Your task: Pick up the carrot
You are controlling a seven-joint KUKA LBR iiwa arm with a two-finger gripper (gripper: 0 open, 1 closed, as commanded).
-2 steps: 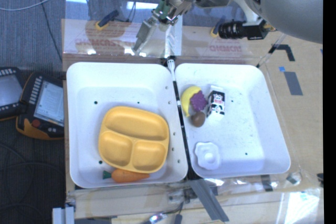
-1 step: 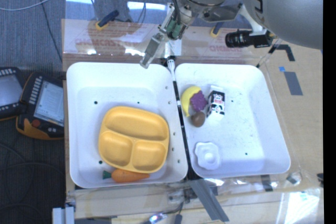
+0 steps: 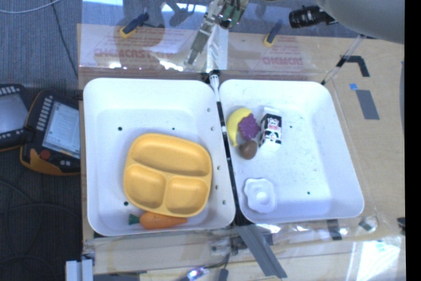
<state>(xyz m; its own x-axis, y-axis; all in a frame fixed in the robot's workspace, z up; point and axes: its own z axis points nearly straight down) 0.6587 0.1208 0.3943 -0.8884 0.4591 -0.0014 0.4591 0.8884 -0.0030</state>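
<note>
The carrot [image 3: 160, 221] is orange with a green stem end and lies along the front wall of the left bin [image 3: 105, 108]. The yellow divided plate [image 3: 168, 173] hides part of its upper side. My gripper [image 3: 205, 54] hangs well above the back edge of the bench, over the seam between the two bins and far from the carrot. Its fingers stand apart, open, with nothing between them.
The right bin [image 3: 329, 161] holds a yellow fruit [image 3: 235, 122], purple grapes [image 3: 249, 127], a brown piece [image 3: 248, 149], a black-and-white carton [image 3: 272, 129] and a white cup [image 3: 259, 194]. A teach pendant [image 3: 52, 131] lies left of the bench.
</note>
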